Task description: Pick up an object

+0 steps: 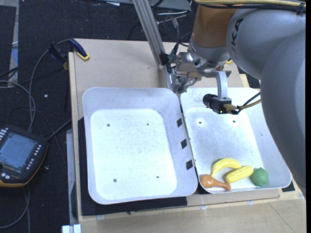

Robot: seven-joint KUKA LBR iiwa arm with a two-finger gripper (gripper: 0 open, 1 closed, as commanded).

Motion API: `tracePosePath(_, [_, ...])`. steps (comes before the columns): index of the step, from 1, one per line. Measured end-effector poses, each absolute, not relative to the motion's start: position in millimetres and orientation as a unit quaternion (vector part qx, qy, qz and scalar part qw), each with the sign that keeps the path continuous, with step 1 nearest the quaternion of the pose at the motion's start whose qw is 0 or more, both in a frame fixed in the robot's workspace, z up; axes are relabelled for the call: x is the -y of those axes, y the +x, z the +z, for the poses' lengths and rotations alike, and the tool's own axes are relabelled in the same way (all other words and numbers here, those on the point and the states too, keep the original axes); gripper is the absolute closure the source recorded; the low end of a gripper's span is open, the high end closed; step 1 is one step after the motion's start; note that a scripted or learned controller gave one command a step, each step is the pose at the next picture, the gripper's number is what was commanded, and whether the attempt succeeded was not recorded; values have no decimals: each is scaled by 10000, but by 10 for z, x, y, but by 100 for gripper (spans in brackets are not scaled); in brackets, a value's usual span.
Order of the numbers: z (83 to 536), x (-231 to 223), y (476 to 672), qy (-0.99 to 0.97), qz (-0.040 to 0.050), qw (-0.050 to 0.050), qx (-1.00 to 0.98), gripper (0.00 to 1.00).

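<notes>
You have two white bins side by side on the wooden bench (121, 64). The left bin (92, 130) and the right bin (272, 152) touch along their inner rims, where small black tabs (184, 143) sit in a row. All the objects lie in the right bin, bunched along its near edge toward the near right corner: a yellow banana (224, 165), a yellow corn cob (239, 174) just beside and partly under it, a green lime-like ball (260, 176) at the right end touching the corn, and an orange drumstick-shaped piece (214, 181) at the left end, near the near rim. The arm (272, 38) comes in from the right, orange band (217, 13) above the wrist. The gripper (181, 85) hangs over the far edge of the bins, about at the seam between them, well apart from the object cluster. You cannot tell from this view whether its fingers are spread or pressed together; nothing visible sits between them. A black fitting (216, 103) on a bracket hangs over the far part of the right bin. A blue clamp (73, 47) grips the bench's far left corner. A handheld pendant (19, 154) lies on the floor to the left.
</notes>
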State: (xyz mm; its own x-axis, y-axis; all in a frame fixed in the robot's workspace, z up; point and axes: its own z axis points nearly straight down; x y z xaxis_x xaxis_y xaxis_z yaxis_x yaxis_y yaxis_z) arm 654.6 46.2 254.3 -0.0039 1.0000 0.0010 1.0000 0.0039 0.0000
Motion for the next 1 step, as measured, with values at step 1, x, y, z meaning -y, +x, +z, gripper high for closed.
tracePosePath(1, [2440,-865,6626,-7060,2,5,7082,100])
